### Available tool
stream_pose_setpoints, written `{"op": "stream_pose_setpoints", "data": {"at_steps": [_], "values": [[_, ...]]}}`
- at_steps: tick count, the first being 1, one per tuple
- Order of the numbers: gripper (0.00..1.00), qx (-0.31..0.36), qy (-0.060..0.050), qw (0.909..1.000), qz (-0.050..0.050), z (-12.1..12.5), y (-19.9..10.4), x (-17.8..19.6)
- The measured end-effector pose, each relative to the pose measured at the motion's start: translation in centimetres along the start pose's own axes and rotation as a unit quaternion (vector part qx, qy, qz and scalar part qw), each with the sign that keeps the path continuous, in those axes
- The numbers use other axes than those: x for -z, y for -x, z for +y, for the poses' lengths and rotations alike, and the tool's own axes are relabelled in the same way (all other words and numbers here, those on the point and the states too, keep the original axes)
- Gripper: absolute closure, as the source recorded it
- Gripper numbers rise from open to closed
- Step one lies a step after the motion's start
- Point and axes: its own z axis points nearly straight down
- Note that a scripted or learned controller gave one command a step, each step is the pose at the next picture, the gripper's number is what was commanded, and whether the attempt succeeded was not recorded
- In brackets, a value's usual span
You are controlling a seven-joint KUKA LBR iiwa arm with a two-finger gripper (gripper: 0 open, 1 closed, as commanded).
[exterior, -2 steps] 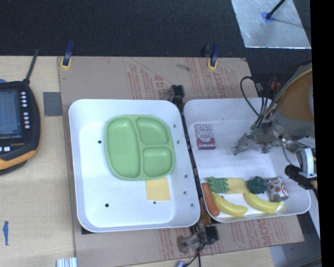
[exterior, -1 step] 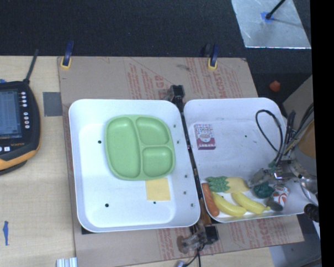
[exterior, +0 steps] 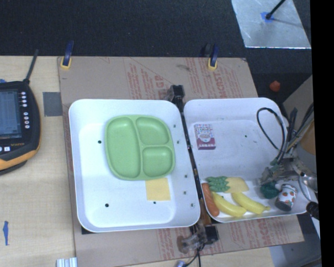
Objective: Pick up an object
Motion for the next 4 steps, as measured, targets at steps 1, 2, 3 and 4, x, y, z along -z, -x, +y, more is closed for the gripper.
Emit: {"op": "stream_pose_setpoints", "data": {"at_steps": [1, 2, 3, 4], "values": [[1.00, -0.002, 0.001, 1.0000, 0.000, 0.1, -7.9, 10.3], [1.00, -0.002, 0.001, 1.0000, 0.000, 9.5, -10.1, 13.5], [1.00, -0.002, 0.000, 1.0000, 0.000, 13.1, -16.7, 13.3], [1.00, -0.002, 0.000, 1.0000, 0.000, 15.3, -21.9, 13.2]]}}
